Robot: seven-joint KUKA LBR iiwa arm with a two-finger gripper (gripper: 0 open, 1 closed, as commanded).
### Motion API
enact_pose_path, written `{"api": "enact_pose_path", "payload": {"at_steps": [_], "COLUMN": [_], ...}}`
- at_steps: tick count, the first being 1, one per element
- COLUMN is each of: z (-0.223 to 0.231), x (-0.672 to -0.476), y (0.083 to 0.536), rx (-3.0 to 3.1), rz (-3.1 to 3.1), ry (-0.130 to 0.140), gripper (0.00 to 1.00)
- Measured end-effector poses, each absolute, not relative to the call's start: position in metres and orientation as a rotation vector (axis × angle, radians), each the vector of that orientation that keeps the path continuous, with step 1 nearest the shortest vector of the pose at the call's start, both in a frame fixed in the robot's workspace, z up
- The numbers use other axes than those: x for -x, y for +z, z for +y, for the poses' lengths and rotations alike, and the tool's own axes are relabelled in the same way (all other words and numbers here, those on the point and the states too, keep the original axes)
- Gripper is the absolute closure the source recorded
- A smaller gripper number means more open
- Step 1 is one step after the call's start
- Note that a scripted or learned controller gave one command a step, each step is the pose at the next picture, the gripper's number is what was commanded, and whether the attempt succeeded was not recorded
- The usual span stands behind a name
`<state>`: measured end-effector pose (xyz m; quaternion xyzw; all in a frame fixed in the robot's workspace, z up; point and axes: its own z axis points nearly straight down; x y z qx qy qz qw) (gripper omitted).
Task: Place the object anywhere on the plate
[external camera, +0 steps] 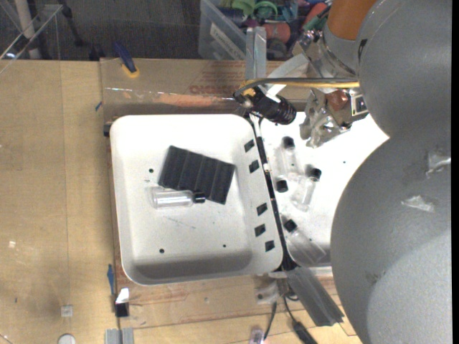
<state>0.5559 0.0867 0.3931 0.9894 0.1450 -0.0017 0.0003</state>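
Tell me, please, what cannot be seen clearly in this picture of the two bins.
- Right bin: the grey arm covers most of it in the camera view.
- Gripper: its fingers are too small and cluttered to read.
- Clear cylinder beside the black ridged plate: blurred; its ends are uncertain.
- Toy box: cut by the top edge.

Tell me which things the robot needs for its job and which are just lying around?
For the job:
- black ridged plate in the left bin
- clear cylinder touching the plate's edge
- gripper over the right bin

Lying about:
- tub of colourful toys
- blue clip
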Motion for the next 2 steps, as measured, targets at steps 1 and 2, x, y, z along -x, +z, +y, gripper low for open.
{"api": "enact_pose_path", "payload": {"at_steps": [1, 2], "z": [0.073, 0.058], "x": [-0.601, -0.629], "y": [0.373, 0.379], "rx": [-3.097, -3.119], "rz": [0.527, 0.375], "ry": [-0.006, 0.001], "gripper": [1.0, 1.0]}}
